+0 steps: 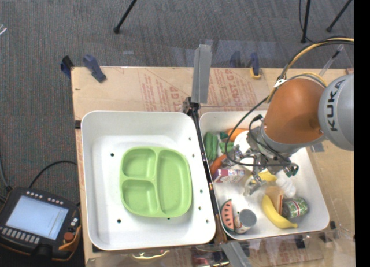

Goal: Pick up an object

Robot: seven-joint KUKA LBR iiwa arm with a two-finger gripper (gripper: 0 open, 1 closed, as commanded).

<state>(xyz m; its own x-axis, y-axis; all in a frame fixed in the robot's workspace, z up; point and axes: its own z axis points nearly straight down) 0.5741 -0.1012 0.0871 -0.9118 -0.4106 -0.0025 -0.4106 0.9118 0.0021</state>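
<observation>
Here, operator, is how the bench stood, from the edge nearest you outward.

Near edge of right bin [321, 202]: you had a watermelon slice [228, 214], a small can [247, 219], a banana [276, 212] and a green-labelled tin [295, 207] packed along the front.

Gripper [261, 174]: it hung low in the right bin, in the middle of the clutter; I could not tell whether it was released or clenched, and nothing showed plainly grasped.

Task's thing: no single object was named, so you could judge the small carton [230, 173] or the banana as the likeliest candidates.

Key relation: the carton lay just to the camera's left of the gripper, its long axis roughly across the bin; the banana lay just nearer the front, running diagonally toward the front corner.

Obstructions: the tin touched or nearly touched the banana, and a pale bottle [287, 186] sat between it and the gripper, so you would have had little room there.

Further back: green vegetables [211, 143] and an orange item [237, 132] lay near the bin's back wall, partly under the arm [295, 112].

Left bin [98, 133]: it held a green divided plate [156, 181], well apart from the gripper.
</observation>
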